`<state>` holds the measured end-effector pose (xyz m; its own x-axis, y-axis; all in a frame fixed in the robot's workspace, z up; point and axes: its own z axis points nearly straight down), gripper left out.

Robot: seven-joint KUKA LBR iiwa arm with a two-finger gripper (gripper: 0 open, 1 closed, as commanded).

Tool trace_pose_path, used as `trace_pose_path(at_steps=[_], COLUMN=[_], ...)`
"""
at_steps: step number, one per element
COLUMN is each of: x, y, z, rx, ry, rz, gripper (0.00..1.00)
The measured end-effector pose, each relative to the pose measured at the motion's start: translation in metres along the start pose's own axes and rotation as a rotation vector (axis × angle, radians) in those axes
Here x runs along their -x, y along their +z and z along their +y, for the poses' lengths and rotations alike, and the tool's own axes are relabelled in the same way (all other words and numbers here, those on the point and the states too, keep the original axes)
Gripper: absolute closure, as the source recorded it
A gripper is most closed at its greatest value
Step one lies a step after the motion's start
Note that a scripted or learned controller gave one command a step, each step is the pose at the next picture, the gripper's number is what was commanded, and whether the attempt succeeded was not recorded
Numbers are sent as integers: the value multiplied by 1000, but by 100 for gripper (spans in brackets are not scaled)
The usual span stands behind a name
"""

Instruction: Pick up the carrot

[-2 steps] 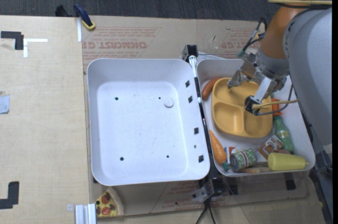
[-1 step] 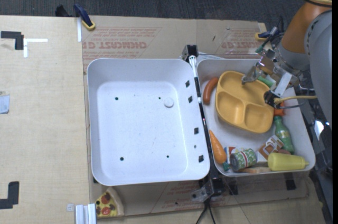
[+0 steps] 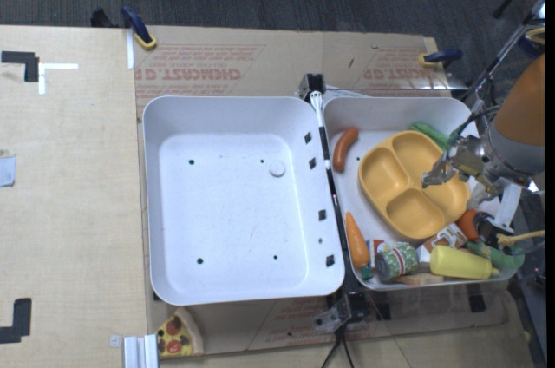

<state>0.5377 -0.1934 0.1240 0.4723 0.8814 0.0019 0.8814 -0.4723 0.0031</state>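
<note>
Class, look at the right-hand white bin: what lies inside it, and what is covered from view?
Inside the right bin: a carrot by its left wall, a sausage, a yellow divided plate and a yellow bottle. The plate and the gripper hide whatever lies beneath.

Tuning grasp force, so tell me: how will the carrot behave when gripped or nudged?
The carrot looks like smooth moulded plastic: probably stiff, light and a bit slippery. Its round, tapered body may roll or pivot when nudged. It lies along the right bin's left wall, which likely limits approach.

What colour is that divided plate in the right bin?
Yellow. The divided plate shows clearly in the camera view, lying in the right bin.
</note>
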Motion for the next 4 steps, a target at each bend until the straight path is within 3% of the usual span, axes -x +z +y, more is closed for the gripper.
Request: trace_pose_path(at_steps=[1, 2, 3, 4], x=[-18, -16, -19, -18], y=[23, 16, 17, 8], z=[53, 53, 52, 53], rx=[9, 8, 6, 7], ry=[-113, -113, -115, -116], rz=[13, 7, 11, 8], gripper=[0, 100, 0, 100])
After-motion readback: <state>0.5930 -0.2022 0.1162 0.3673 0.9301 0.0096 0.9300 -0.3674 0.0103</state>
